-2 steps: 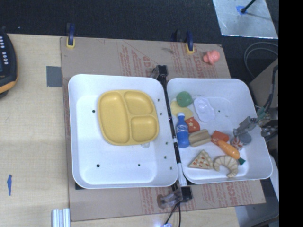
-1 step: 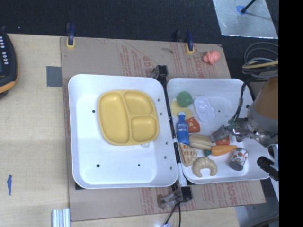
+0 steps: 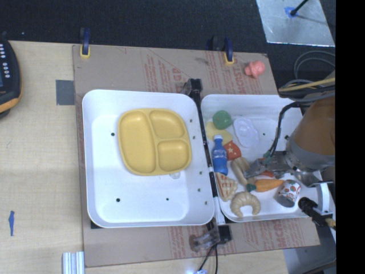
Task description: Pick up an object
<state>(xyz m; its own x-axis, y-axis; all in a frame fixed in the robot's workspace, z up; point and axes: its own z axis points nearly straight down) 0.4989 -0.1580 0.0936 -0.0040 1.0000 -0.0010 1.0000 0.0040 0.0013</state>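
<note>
— What sits on the left of the worktop?

— The left bin, carrying a yellow divided tray. Beyond its top corner, a dark device is cut off by the frame's edge.

— And the right bin?

— Crowded. A blue bottle lies along its left wall, a green ball above it, a clear plastic piece hard to make out against the white. Lower down: a waffle wedge, a croissant, a carrot, a small cup.

— Where is your end effector?

— Low in the right bin, just above the carrot (my own wrist hides much of it). Whether it's apart or together, I cannot tell.

— Anything outside?

— A pink object beyond the bin.
</note>
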